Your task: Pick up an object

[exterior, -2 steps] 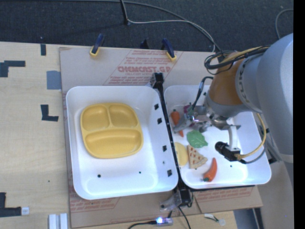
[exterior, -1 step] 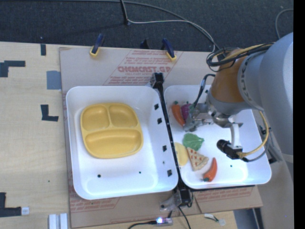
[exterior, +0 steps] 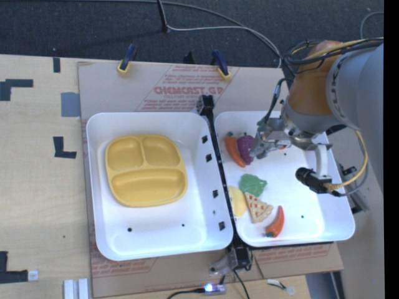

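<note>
The right bin [exterior: 312, 229] holds several toy foods: an orange carrot [exterior: 234, 151], a purple bunch of grapes [exterior: 245, 147], a green leafy piece [exterior: 252, 184], a yellow piece [exterior: 237, 202] by the divider, a waffle-patterned slice [exterior: 257, 207] and a red chilli pepper [exterior: 275, 222]. My gripper [exterior: 264, 144] hangs low over the upper part of the right bin, just right of the grapes and touching or nearly touching them. The wrist hides the fingertips.
A yellow sectioned plate [exterior: 146, 169] lies in the left bin [exterior: 156, 242]. A black divider clip strip [exterior: 215, 167] runs between the bins. Blue-and-yellow clamps [exterior: 126, 61] hold the cardboard at the back. Cables trail across the dark floor behind.
</note>
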Robot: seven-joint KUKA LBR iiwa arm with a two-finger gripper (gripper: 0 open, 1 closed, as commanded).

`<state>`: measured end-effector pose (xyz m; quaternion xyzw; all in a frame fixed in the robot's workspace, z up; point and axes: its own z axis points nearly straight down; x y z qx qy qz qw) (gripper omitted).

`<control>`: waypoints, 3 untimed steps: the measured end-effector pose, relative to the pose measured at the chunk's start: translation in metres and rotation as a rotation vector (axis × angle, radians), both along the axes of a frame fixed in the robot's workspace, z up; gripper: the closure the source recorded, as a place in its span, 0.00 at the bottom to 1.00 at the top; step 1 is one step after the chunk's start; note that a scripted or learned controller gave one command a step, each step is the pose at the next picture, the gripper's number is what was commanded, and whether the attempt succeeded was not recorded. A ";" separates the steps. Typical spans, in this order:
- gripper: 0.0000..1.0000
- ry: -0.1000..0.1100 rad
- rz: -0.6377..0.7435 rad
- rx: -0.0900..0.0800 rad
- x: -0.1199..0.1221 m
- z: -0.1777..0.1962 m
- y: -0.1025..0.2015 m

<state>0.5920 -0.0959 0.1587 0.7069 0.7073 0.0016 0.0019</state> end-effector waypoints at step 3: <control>1.00 0.006 0.004 0.002 0.002 0.056 0.108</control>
